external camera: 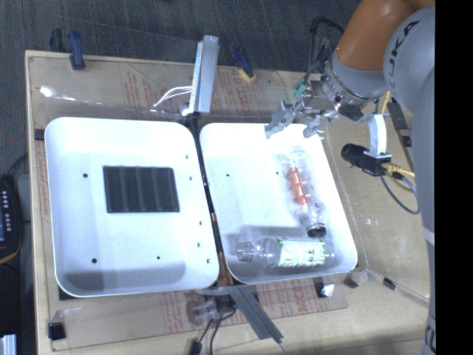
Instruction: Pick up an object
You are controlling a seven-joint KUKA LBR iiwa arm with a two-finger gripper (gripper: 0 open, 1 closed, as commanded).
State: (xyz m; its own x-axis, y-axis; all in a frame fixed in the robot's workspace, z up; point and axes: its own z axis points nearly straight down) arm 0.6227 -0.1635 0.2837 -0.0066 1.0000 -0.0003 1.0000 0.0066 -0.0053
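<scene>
Hand [295,120] hovers spread, holding nothing, over the right bin's [244,198] upper edge. Two clear bottles, one [301,191] right of centre, one [284,251] lower right, lie unpicked; the pick is not yet begun.

The arm [403,43] comes in from the upper right, its grey body running down the right side and its orange band sitting high near the top. From there the wrist bends down and toward the left. The gripper [294,121] hangs at the end of it, pointing left and downward, with its two metal fingers [277,119] spread apart and nothing between them. A black cable loops beside the wrist.
</scene>
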